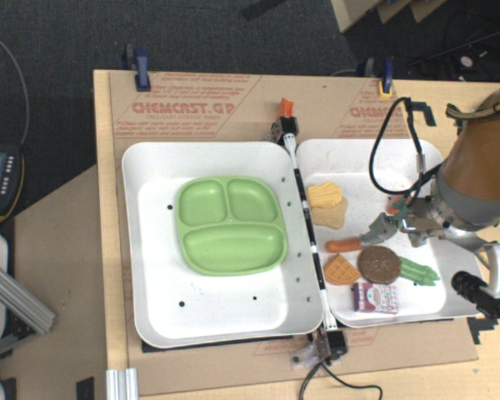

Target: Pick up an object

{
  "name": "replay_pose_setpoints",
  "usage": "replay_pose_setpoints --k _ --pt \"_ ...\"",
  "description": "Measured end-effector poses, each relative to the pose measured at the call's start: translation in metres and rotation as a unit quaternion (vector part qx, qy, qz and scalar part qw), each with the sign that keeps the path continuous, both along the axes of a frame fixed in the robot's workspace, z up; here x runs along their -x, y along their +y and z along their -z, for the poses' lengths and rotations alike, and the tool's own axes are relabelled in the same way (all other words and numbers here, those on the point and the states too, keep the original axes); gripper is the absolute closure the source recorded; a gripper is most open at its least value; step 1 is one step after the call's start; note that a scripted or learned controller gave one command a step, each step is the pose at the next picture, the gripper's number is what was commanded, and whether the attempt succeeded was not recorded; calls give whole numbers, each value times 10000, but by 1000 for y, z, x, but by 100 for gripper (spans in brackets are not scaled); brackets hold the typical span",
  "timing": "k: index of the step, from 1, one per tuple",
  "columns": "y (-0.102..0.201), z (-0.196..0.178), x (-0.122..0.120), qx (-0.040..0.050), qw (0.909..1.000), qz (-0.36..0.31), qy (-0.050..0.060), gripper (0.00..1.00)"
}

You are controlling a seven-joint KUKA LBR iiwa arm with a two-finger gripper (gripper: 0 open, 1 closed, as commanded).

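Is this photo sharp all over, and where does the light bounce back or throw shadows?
Camera view: even overhead light, soft shadows; the green plate and left bin look sharp; the bin's white floor is bright with mild glare; the arm at the right edge looks slightly soft; the floor beyond the bench is dim.

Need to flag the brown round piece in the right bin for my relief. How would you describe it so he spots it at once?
Look in the right bin, near its front edge. The brown disc lies between the orange waffle and the green piece; it alone is dark brown and circular.
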State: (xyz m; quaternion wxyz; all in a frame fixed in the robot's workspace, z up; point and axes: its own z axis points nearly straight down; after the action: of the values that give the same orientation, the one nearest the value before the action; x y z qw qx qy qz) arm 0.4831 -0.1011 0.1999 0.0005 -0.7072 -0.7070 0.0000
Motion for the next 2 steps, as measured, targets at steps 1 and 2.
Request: replay_pose_setpoints --k 1,2 --pt "-15 119 -48 4 10000 2 -15 0" --pt "-18 115 -102 14 10000 -16 -34 0"
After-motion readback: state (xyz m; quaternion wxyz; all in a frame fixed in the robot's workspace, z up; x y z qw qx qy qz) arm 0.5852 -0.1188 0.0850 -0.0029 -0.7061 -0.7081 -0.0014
